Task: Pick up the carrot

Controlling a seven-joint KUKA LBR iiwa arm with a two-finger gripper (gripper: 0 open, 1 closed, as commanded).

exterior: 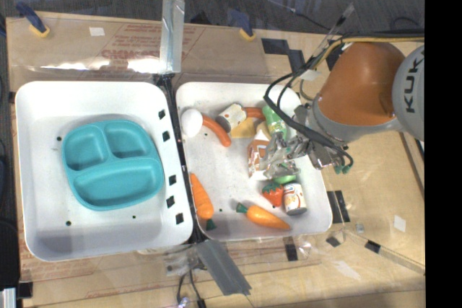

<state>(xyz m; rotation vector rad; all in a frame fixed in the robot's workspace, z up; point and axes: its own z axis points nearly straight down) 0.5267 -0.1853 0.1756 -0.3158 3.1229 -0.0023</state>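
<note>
1. The bench point(375, 227) carries two white bins side by side, with cardboard behind them at its far edge.
2. The arm point(361, 86) reaches in from the right, its orange band above the right bin's far right corner, black cables looping off it.
3. The left bin point(36, 155) holds a teal tray point(112, 162) with three compartments, lying near its middle.
4. The right bin point(231, 184) holds a scatter of toy food.
5. The gripper point(278, 159) hangs over the middle right of the right bin, above a crinkled packet point(258, 155). How its fingers stand cannot be told; nothing is seen between them.
6. A carrot point(266, 217) lies along the near edge of the right bin, green top toward the left, apart from the gripper.
7. A second carrot point(201, 197) lies against the left wall of the same bin, near its near left corner.
8. A sausage point(216, 130) lies slanted near the far left corner, just beside a white egg point(191, 122).
9. A small can point(293, 199) stands near the right wall, touching a red strawberry point(273, 193).
10. A green bottle point(274, 121) and a yellow wedge point(244, 128) lie by the far edge.
</note>
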